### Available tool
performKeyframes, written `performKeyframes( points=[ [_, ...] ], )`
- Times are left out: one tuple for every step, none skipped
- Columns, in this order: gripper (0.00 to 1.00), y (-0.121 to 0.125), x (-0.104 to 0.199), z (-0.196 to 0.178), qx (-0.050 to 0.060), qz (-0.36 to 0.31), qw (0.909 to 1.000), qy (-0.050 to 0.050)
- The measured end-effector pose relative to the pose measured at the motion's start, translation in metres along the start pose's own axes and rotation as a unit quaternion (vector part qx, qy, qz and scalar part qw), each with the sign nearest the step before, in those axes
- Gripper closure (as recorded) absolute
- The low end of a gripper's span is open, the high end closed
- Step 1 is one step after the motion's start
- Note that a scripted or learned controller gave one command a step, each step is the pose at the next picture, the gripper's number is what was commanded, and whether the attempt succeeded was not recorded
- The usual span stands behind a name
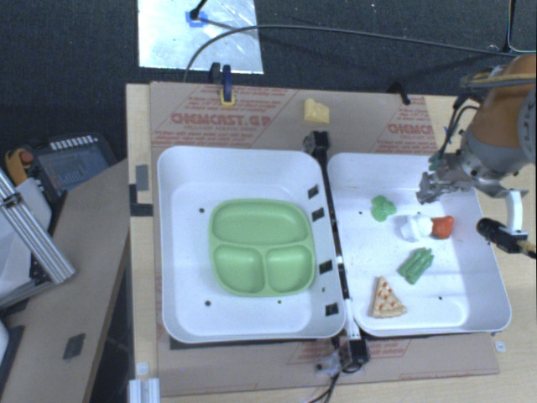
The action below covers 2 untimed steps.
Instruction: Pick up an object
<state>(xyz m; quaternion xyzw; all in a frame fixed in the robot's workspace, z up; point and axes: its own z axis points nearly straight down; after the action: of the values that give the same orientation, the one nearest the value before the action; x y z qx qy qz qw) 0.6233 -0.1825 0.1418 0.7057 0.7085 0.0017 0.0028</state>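
Note:
The right bin (pixel 478 309) holds several toy foods. A small green broccoli-like piece (pixel 383 207) lies near its back left. A white piece (pixel 414 227) touches a red one (pixel 442 226) at mid-bin. A green ridged vegetable (pixel 416 264) lies in front of them, and a pizza slice (pixel 387 298) rests near the front. My gripper (pixel 434 186) hangs over the back right of this bin, just above and behind the white and red pieces, with nothing seen in it.
The left bin (pixel 180 225) carries a green divided plate (pixel 260 247). A yellow cheese wedge (pixel 316 111) sits on the cardboard behind the bins. The grey and orange arm (pixel 502 124) comes in over the right bin's far right corner.

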Motion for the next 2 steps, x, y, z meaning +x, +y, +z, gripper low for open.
performKeyframes(
  points=[
    [1.0, 0.008, -0.008, -0.052, 0.0, -0.001, 1.0, 0.0],
    [1.0, 0.015, -0.011, -0.097, 0.0, -0.001, 1.0, 0.0]
  ],
)
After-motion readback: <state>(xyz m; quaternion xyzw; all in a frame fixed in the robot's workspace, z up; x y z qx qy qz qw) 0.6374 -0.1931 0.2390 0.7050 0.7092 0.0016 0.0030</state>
